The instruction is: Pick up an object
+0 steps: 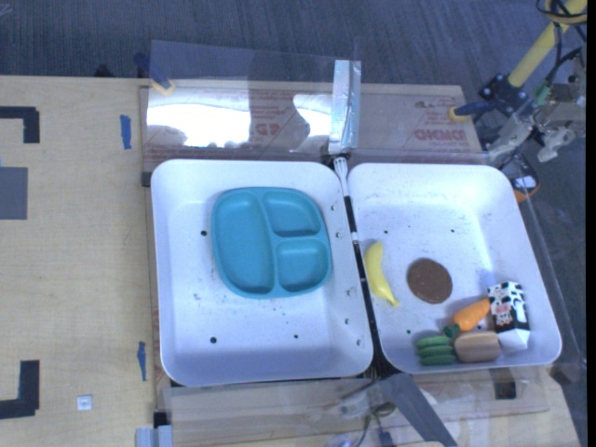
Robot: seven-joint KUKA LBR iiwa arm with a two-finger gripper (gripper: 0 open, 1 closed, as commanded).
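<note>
The pick has not started: the arm sits off at the far right, beyond the far right corner of the right bin (503, 194), and nothing is held. The end effector (521, 142) shows there as a tangle of grey metal and cables, and whether it is wide or narrow cannot be told. All the loose things lie in the right bin. A banana (378, 272) rests at the bin's left side, just beside the wall shared with the left bin (177, 277). Its long axis runs roughly far to near with a slight lean, the near end swinging a little to the right; which end is the stem is too small to tell. To its right, apart from it, lies a flat brown disc (429, 280). In the near right corner a cluster sits packed together: a green piece (434, 348), a tan bun-like piece (478, 345), an orange carrot-like piece (472, 313) and a black-and-white cow-patterned carton (508, 312), several of them touching. The left bin holds a blue divided tray (270, 241). The next move, as a judgement, calls for the arm to swing in over the right bin and come down on one thing. The banana looks the easiest choice, since it lies alone, and closing across its narrow width, at right angles to its long axis, would suit it. The wall close on its left leaves little room on that side. The cluster would be harder to grip cleanly.
</note>
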